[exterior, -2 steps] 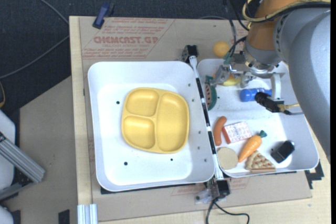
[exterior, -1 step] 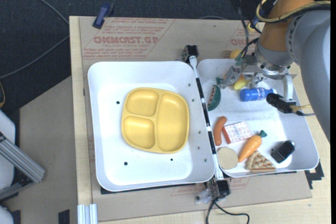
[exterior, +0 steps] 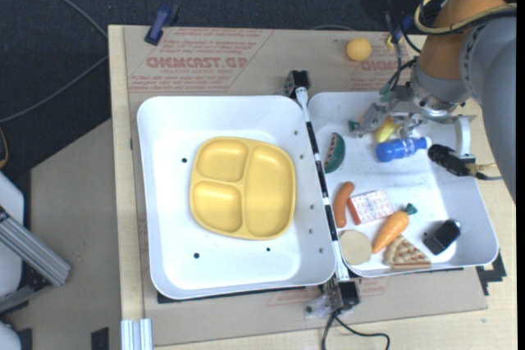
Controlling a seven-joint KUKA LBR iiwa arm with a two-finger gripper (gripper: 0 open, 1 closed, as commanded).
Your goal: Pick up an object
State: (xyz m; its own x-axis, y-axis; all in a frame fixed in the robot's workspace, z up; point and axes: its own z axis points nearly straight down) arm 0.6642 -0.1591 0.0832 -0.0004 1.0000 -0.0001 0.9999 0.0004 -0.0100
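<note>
Pincer (exterior: 392, 120): we find it low over the right bin's (exterior: 472, 201) far end; grip state, we cannot tell.
Blue bottle (exterior: 399, 148): just beneath it.

Blue bottle (exterior: 399, 148) lies sideways in the right bin (exterior: 476, 213).

Even, bright overhead light; soft shadows, slightly grainy, mild blur.

Right bin (exterior: 484, 213) crowded with toys; left bin (exterior: 156, 176) open around yellow plate (exterior: 243, 187).
</note>
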